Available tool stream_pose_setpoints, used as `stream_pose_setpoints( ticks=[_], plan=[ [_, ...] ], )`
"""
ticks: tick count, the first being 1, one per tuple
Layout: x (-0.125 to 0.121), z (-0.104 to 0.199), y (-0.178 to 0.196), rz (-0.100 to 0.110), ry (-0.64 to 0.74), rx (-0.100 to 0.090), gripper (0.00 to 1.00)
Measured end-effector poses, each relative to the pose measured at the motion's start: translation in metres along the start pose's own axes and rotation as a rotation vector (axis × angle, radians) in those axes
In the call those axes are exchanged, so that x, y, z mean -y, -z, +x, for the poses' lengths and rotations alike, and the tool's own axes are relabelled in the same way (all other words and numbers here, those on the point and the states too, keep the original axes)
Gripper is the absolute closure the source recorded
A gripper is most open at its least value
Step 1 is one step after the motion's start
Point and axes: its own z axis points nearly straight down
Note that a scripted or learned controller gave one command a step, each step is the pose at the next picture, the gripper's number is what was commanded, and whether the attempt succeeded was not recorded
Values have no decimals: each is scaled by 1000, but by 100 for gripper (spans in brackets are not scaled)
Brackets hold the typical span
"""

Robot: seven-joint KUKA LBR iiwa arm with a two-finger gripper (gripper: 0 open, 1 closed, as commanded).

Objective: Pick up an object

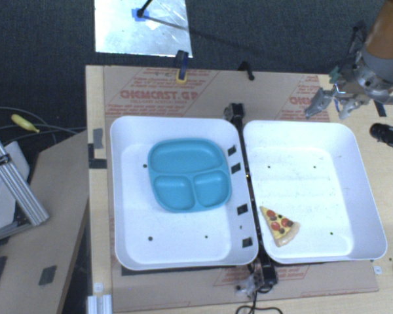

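The hand (333, 103) hangs at the upper right, just past the far rim of the right bin (363, 175), its two fingers spread apart with nothing between them. Below the hand, the bench (164, 90) carries two white bins side by side. The left bin (128, 175), well away from the hand, holds a blue divided plate (188, 174). In the right bin, a toy pizza slice (279, 225) lies near the front left corner, well apart from the hand.

Blue divided plate (187, 183), left bin (128, 241)
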Motion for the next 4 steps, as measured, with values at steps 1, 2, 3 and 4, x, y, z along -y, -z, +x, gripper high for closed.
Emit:
stream_pose_setpoints(
  ticks=[1, 2, 3, 4],
  plan=[
    [31, -6, -176, 14, -3, -3, 0],
    [-3, 0, -169, -3, 2, 0, 0],
    [-3, -1, -157, -6, 3, 1, 100],
    [21, 72, -102, -4, 7, -3, 100]
  ],
)
